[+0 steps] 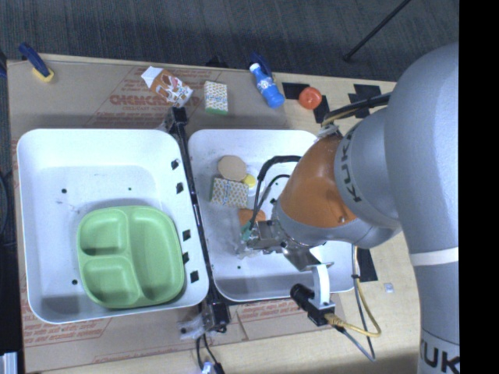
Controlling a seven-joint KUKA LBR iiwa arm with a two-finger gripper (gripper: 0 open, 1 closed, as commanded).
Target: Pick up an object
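My arm reaches down into the right bin, its orange band over the bin's middle. The gripper is low near the bin floor, mostly hidden under the wrist. Just left of it lie a checkered packet, a tan round object, a small yellow piece and an orange object partly covered by the wrist. A green bit shows right at the gripper.
The left bin holds a green divided tray. Behind the bins on the bench lie a blue bottle, an orange ball, a patterned box and a snack packet. A clamp sits far left.
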